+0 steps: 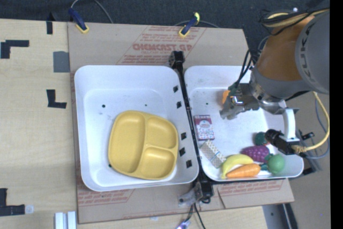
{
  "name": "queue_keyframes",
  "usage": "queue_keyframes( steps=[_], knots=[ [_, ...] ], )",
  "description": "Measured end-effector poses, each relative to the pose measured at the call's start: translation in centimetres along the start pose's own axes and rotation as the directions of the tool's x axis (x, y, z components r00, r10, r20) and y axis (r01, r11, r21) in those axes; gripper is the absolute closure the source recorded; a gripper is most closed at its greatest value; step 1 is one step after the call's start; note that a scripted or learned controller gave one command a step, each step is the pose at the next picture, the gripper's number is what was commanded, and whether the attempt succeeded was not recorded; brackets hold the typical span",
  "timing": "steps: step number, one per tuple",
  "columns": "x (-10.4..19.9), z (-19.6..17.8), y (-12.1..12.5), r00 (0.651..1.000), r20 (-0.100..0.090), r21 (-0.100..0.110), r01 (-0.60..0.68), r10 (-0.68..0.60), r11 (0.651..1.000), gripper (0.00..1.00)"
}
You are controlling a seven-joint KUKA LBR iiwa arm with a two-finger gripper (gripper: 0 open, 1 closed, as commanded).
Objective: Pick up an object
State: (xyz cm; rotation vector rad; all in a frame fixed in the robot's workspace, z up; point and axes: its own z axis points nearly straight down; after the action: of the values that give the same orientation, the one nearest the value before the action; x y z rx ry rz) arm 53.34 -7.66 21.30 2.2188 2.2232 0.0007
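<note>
- Cardboard sheeting covers the bench under 2 shallow white bins set side by side; the left bin [86, 115] holds a yellow divided tray [143, 143].
- Over the right bin [214, 83] hangs the gripper [231, 107], near the bin's upper middle; whether it is spread or pressed together I cannot tell, and nothing shows pinched in it.
- Nearest candidates: a small red card box [203, 127] lying flat just left of the gripper, and below it a patterned flat packet [213, 153].
- Along the bin's lower edge sit a toy banana [236, 162], carrot [245, 170], purple grapes [257, 153] and a green ball [277, 163], crowded and touching.
- Judgement: all look light. The fruit is probably smooth plastic and may slip; grip the banana across its middle. The box is stiff but low, so it needs pinching across its narrow sides.
</note>
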Motion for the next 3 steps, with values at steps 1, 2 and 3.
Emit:
queue_keyframes(
  steps=[1,2,3],
  knots=[
    [-3.9,2.0,8.6,1.0,0.001,0.003,-0.001,0.001,1.0,1.0],
    [-3.9,2.0,8.6,1.0,0.002,0.002,-0.001,0.001,1.0,0.0],
    [-6.7,12.3,9.4,1.0,0.003,0.002,-0.002,0.002,1.0,0.0]
  ],
)
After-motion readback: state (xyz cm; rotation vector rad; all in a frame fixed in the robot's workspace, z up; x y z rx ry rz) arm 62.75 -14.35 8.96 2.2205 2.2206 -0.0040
